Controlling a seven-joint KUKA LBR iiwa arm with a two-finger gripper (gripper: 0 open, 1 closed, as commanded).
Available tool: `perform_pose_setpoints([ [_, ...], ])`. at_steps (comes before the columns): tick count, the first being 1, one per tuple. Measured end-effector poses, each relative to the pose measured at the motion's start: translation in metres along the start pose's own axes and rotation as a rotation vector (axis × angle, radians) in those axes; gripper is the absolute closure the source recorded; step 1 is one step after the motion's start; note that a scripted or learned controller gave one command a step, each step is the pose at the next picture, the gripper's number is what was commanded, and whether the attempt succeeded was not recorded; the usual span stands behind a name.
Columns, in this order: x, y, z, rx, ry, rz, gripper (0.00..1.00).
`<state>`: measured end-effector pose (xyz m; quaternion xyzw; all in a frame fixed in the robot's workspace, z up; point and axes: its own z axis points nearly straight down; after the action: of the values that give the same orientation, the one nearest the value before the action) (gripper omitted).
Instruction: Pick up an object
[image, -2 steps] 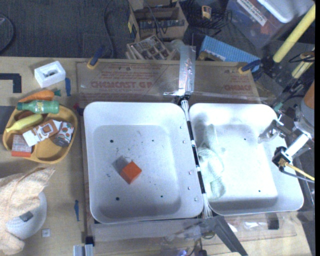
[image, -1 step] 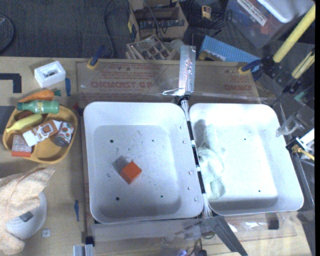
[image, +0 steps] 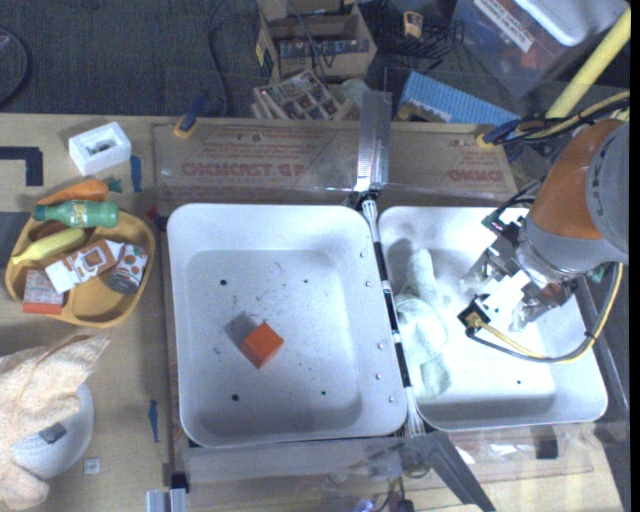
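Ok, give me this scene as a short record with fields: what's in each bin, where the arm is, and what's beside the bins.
left white bin: one small orange cube, near the middle of the floor
right white bin: pale crumpled cloth along its left wall
gripper: over the right bin's right half, apart from the cloth
cube and cloth: both lying in their bins, not lifted
beside the bins: yellow bowl holding toy food, to the left

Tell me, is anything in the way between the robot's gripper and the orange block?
Yes. The gripper hangs over the right bin, and the orange block lies in the left bin. Between them lie a crumpled white cloth and the two bins' meeting rims.
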<state>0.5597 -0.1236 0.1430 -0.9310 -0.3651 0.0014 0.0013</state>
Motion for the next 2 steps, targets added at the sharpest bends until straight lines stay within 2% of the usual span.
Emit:
perform_pose_setpoints([
  [1,-0.035,0.071,-0.095,-0.003,0.001,0.055,0.00],
  [2,-0.076,0.042,-0.003,0.002,0.000,0.276,0.00],
])
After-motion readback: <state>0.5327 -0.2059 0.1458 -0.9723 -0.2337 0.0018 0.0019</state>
